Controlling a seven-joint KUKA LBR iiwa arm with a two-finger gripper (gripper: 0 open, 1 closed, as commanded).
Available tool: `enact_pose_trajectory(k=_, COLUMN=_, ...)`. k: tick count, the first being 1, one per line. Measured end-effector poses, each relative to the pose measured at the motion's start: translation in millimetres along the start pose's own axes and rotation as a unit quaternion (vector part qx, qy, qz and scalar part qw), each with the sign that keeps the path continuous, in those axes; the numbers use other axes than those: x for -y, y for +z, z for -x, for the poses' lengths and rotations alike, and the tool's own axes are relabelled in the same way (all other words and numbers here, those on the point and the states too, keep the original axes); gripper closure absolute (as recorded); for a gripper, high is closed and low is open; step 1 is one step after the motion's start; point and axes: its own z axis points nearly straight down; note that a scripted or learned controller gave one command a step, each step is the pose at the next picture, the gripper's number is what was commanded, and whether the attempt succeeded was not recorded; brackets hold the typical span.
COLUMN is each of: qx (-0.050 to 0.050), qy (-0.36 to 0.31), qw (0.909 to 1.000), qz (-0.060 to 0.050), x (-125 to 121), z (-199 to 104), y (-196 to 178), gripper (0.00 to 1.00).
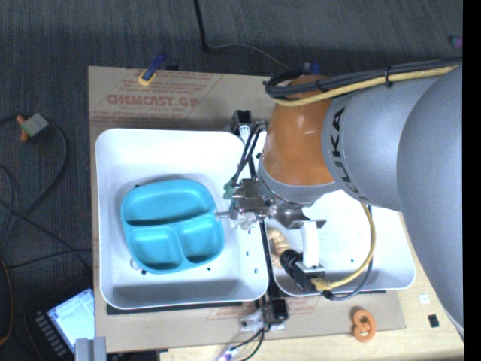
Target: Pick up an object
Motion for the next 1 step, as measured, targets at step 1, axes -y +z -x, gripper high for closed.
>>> enact_pose_trajectory(k=1, qx=0.001, qy=0.001, qw=1.0, qz=0.001, x=-93.1, z=31.5, y=21.7, gripper=1.0)
